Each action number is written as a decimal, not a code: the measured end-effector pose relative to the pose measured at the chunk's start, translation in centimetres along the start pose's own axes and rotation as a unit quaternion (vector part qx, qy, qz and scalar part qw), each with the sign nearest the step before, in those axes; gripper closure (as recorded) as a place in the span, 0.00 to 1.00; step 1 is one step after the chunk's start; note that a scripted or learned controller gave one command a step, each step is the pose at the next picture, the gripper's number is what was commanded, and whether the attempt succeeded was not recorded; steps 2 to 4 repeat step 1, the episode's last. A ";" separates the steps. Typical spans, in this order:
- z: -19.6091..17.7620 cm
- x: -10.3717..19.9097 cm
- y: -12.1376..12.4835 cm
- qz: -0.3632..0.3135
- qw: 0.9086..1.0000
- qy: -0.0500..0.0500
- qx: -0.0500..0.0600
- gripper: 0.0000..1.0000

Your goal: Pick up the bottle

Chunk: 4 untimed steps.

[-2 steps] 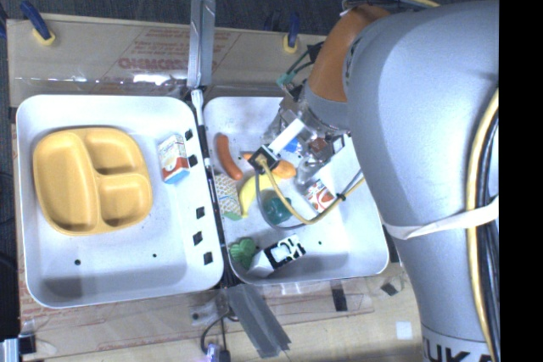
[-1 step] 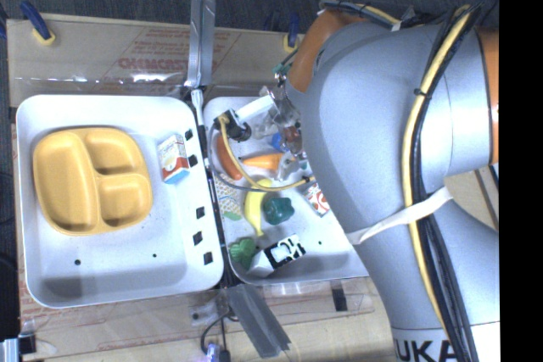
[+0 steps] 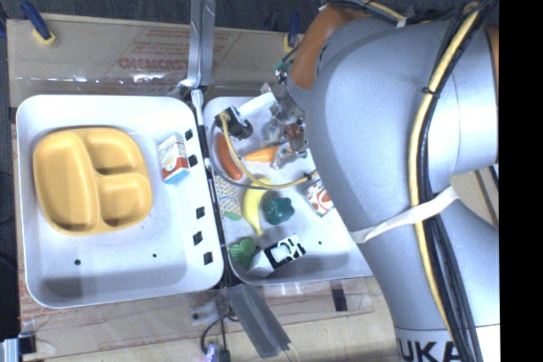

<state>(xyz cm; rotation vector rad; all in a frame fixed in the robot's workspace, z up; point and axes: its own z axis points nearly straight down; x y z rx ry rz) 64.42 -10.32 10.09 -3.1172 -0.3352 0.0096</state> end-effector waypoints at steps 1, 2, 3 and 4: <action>-9.1 0.3 -2.2 -0.054 0.999 0.002 -0.002 1.00; -9.1 0.3 -2.2 -0.054 0.999 0.002 -0.002 1.00; -9.1 0.3 -2.2 -0.054 0.999 0.002 -0.002 1.00; -9.1 0.3 -2.2 -0.054 0.999 0.002 -0.002 1.00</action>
